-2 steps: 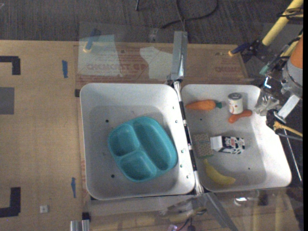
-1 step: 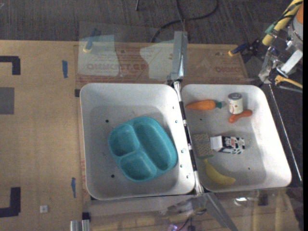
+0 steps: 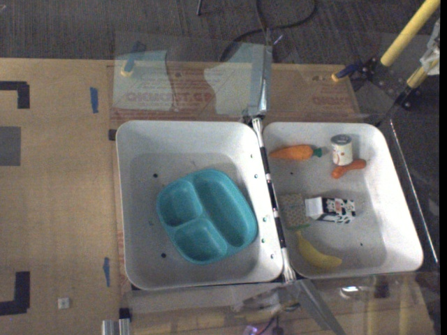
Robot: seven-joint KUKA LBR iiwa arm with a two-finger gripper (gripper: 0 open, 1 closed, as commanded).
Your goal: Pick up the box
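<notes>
Currently: gripper state cannot be told; box (image 3: pixel 332 209) lies in the right bin (image 3: pixel 404 194).

Whether the gripper is open or closed cannot be determined from the camera view. The box, a small carton with black-and-white cow-print markings, lies flat near the centre of the right bin, at centre-right of the frame. A speckled square pad (image 3: pixel 292 210) lies touching or just beside its left end. A banana (image 3: pixel 318 254) lies below the box, near the bin's lower edge. Above the box, a small orange item (image 3: pixel 348 167) rests just under a white cylindrical container (image 3: pixel 341 149), and a carrot (image 3: pixel 295 152) lies to their left. The left bin (image 3: pixel 127 187) adjoins the right bin and holds a teal divided plate (image 3: pixel 204 216), tilted diagonally.
</notes>
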